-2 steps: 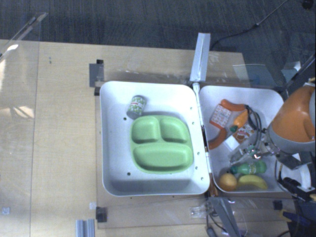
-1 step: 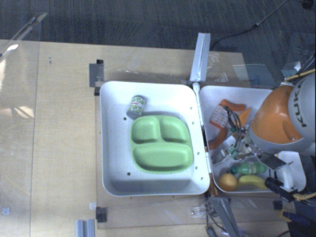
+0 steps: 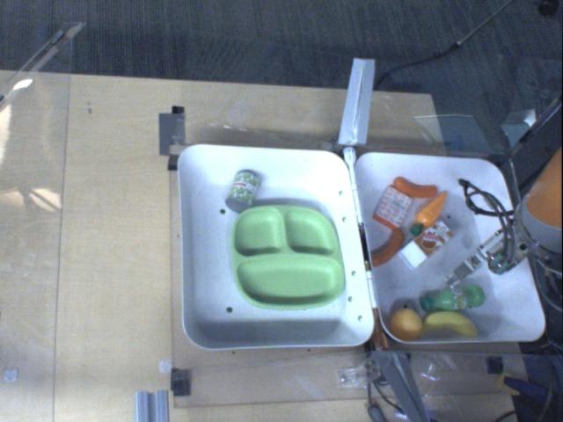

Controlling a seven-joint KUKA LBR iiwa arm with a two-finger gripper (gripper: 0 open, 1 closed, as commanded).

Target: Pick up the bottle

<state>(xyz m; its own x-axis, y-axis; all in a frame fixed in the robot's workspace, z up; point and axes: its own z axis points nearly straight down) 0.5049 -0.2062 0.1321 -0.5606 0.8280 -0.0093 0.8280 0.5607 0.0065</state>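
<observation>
The bottle point(image 3: 452, 299) is green and lies on its side near the front of the right bin point(image 3: 528, 319). It rests just behind a banana point(image 3: 450, 324). My gripper point(image 3: 466, 272) reaches in from the right and hangs close over the bottle's upper right side. Nothing shows held in it. The arm's grey and orange wrist point(image 3: 541, 209) sits at the right edge of the view.
In the right bin an orange fruit point(image 3: 405, 323) lies left of the banana, and a sausage point(image 3: 398, 227), a carrot point(image 3: 430, 209) and small packets point(image 3: 426, 240) lie further back. The left bin point(image 3: 202, 236) holds a green divided plate point(image 3: 288, 256) and a small can point(image 3: 244, 188).
</observation>
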